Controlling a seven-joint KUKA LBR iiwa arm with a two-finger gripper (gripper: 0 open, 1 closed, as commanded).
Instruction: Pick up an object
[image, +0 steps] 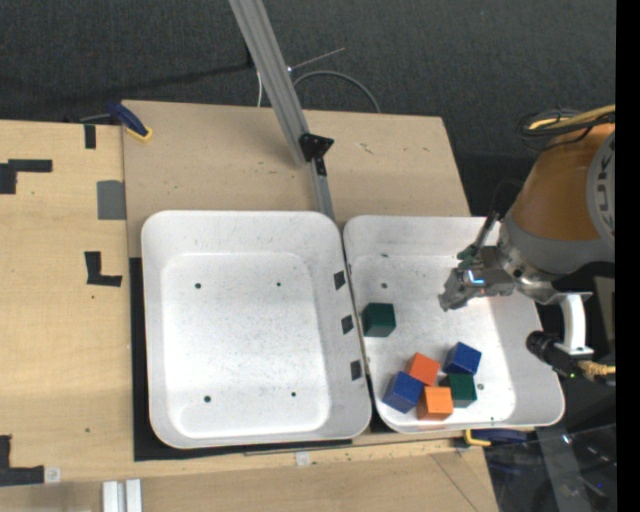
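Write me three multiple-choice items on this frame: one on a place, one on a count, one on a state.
1. Which bin holds the blocks?
A. left bin
B. right bin
C. both

2. How many blocks are orange?
A. none
B. two
C. four

3. How does the lone dark green block lie?
A. apart from the cluster
B. stacked on a blue block
C. between the gripper's fingers

Answers: 1 B, all the blocks lie in the right bin. 2 B, two orange blocks show. 3 A, the dark green block sits alone, left of the gripper.
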